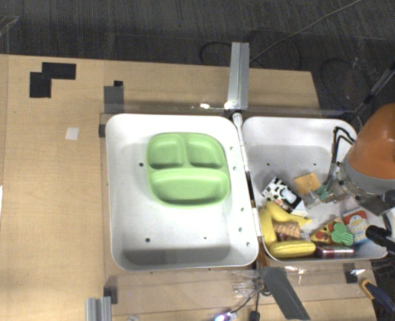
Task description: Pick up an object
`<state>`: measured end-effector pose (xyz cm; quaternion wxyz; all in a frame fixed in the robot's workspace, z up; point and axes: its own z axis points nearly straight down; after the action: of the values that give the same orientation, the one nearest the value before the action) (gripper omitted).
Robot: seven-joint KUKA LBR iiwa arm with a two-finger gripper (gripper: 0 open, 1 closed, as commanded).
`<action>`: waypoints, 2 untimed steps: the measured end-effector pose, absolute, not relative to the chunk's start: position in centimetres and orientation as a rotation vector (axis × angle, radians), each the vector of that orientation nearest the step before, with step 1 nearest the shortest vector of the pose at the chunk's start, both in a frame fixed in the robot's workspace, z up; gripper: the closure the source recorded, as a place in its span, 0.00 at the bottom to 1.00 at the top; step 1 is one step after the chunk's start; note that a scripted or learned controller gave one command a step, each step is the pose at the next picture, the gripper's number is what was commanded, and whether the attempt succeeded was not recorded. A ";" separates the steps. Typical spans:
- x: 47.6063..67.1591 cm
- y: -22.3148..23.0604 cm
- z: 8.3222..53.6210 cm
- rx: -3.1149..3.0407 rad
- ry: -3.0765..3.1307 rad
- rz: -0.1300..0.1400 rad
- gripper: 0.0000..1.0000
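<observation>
At the near edge of the right bin (297,136) lie a yellow banana (291,249) and, to its right, a green toy (341,233) on a red packet. Just beyond them sit a second banana (268,221), a black-and-white spotted item (280,193) and a tan block (307,182). The end effector (327,192) hangs low beside the tan block; whether it is clenched or released cannot be told. In the left bin (127,233) a green divided tray (186,168) rests toward the far side of the tabletop (43,199).
</observation>
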<state>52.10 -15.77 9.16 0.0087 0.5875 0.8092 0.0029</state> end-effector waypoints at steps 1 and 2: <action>57.0 -7.1 18.6 2.069 2.358 0.007 1.00; 57.0 -7.1 18.6 2.069 2.358 0.007 0.00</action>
<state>57.04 -7.10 18.60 0.0022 0.6595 0.7517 0.0021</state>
